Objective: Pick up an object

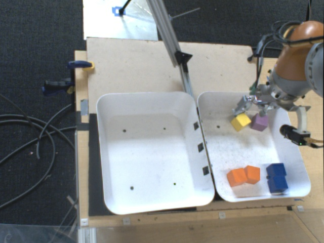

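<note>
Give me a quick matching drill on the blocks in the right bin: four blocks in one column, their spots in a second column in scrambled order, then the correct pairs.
Blocks:
1. yellow block
2. purple block
3. orange blocks
4. blue block

Places:
A. near corner of the right bin, farthest right
B. far part of the bin, just below the end effector, on the left of its neighbour
C. near edge of the bin, left of the blue one
D. far part of the bin, right of the yellow one

Pairs: 1-B, 2-D, 3-C, 4-A
</note>
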### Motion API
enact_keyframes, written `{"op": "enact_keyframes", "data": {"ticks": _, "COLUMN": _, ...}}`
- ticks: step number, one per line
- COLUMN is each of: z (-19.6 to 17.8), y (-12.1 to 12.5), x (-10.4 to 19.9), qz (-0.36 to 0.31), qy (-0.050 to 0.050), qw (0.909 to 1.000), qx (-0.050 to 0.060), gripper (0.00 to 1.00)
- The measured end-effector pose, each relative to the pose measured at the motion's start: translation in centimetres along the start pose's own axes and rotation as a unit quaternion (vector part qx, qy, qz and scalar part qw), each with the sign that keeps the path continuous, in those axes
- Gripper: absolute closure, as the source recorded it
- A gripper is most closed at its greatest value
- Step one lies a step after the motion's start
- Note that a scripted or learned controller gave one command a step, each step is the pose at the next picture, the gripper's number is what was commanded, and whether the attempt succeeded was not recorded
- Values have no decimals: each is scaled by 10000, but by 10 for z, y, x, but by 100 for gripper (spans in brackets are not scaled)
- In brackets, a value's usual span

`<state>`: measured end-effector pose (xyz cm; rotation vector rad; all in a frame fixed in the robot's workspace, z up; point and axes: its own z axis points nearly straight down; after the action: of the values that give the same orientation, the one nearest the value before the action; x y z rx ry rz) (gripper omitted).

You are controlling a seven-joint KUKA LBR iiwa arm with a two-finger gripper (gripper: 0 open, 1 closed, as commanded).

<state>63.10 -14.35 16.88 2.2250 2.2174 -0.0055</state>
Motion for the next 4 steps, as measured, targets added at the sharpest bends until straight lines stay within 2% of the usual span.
{"op": "enact_keyframes", "data": {"ticks": 1, "z": 51, "y": 10, "x": -21, "qz": -52, "qy": -25, "qw": 9999, "qx": -136, "gripper": 0}}
{"op": "enact_keyframes", "data": {"ticks": 4, "z": 60, "y": 12, "x": -22, "qz": -50, "qy": -38, "qw": 9999, "qx": -143, "gripper": 0}}
